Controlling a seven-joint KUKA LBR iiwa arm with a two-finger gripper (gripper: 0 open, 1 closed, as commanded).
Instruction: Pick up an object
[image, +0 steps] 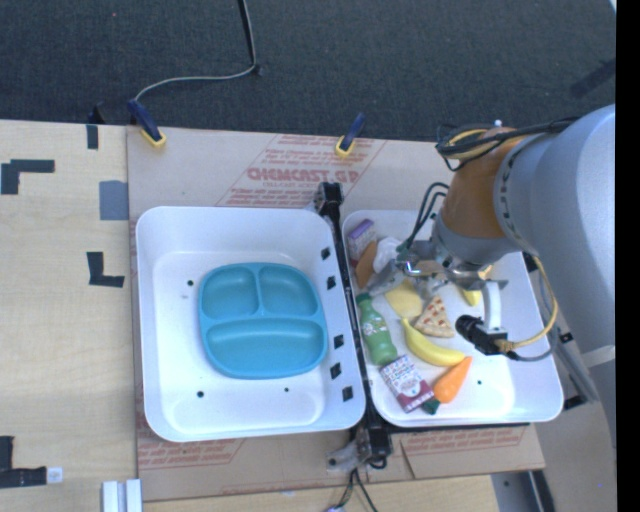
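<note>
Grey arm (560, 200) looms over toy food; jaws' (400, 268) state unclear beside yellow banana (432, 347).

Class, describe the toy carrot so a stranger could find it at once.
Look in the right white bin, the crowded one. Near its front edge, the toy carrot lies below the banana and beside a small red carton. It alone is orange with a green tip.

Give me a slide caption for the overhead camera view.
Arm's hand low over toy food in the right bin; blue plate in the left bin.
</note>
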